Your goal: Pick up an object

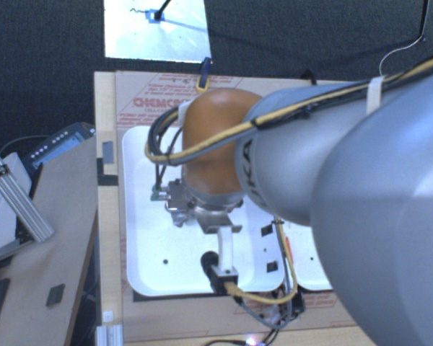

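My gripper (179,206) hangs low over the middle of the left white bin (141,193), under the orange band of the wrist. The arm's body hides its tips and whatever lies below them. Two small black pieces (267,231) (272,267) lie on the white floor near where the two bins meet. Beside them a thin red thing (287,251) shows next to the yellow cable. A tiny dark speck (164,262) sits on the left bin's floor near its front.
The big grey arm covers most of the right bin (319,280) and the back of the left one. A cardboard sheet (159,92) lies under the bins. A wooden side bench (58,222) with a metal rail (18,200) stands to the left.
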Controlling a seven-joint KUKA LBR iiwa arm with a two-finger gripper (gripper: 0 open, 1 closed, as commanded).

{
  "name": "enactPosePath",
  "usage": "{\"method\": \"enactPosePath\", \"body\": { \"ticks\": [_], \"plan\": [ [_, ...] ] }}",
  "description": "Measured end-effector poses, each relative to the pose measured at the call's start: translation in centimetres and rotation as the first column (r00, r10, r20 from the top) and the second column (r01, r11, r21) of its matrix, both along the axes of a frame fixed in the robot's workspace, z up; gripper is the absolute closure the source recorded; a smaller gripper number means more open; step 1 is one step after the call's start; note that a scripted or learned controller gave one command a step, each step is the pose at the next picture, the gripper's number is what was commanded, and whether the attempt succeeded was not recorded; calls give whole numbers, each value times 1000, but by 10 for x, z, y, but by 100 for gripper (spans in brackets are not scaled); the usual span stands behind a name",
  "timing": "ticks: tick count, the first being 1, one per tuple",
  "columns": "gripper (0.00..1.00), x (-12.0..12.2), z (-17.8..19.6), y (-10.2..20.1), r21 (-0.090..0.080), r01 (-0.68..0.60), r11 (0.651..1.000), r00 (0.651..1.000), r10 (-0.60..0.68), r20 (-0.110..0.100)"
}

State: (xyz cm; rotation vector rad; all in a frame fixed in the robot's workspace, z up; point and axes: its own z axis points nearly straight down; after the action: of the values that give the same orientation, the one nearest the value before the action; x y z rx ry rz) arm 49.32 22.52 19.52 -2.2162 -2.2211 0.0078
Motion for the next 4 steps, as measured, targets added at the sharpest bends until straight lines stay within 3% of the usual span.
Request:
{"method": "enactPosePath", "body": {
  "ticks": [1, 2, 3, 4],
  "plan": [
    [100, -6, 109, 10, 7, -4, 1000, 1000, 4, 17],
    [100, -8, 1, -1, -3, 2, 1000, 1000, -2, -2],
    [100, -6, 83, 0, 4, -2, 1000, 1000, 2, 12],
    [100, -6, 237, 10, 10, -5, 1000, 1000, 4, 22]
  ]
}}
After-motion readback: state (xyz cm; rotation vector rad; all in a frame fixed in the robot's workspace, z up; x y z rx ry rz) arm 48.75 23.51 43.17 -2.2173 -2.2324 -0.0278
